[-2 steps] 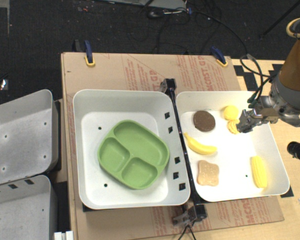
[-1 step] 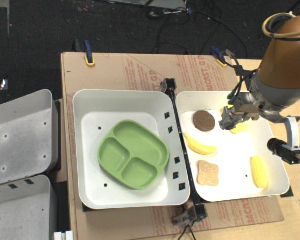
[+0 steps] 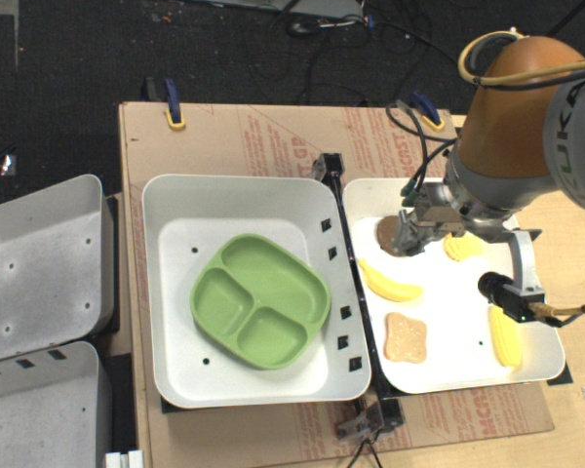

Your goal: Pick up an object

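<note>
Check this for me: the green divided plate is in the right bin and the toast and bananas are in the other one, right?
Not quite. The camera view shows the green divided plate in the left bin; the toast and bananas lie in the right bin.

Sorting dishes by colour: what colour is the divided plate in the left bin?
Light green divided plate, clearest in the camera view.

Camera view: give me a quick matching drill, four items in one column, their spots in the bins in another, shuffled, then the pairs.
Items:
1. green divided plate
2. toast slice
3. brown round piece
4. banana nearest the divider

Places:
A. right bin, near its front edge
B. right bin, by the gripper
C. left bin, in the middle
D. right bin, along its left side, between the brown piece and the toast

Pairs: 1-C, 2-A, 3-B, 4-D
</note>
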### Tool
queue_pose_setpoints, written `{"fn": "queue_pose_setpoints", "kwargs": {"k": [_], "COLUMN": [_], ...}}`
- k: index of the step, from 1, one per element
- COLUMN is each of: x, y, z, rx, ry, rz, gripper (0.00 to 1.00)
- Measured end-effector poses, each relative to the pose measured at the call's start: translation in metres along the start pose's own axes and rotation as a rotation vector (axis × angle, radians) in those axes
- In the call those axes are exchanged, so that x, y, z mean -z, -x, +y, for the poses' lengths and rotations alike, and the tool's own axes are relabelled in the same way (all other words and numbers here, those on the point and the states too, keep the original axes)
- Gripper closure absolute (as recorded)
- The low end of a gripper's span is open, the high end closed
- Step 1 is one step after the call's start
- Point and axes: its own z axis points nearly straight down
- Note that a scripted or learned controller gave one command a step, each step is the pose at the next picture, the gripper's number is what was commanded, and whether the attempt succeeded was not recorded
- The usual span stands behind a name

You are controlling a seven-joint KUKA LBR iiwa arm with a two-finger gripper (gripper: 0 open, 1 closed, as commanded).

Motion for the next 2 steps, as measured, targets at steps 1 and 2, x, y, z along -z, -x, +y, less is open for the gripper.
{"fn": "queue_pose_setpoints", "kwargs": {"k": [1,2], "x": [-0.01,-0.015], "y": [-0.043,-0.086], "z": [0.01,0.018], "rx": [0.001,0.001], "ry": [0.001,0.003], "rz": [0.0,0.0], "gripper": [1.0,1.0]}}
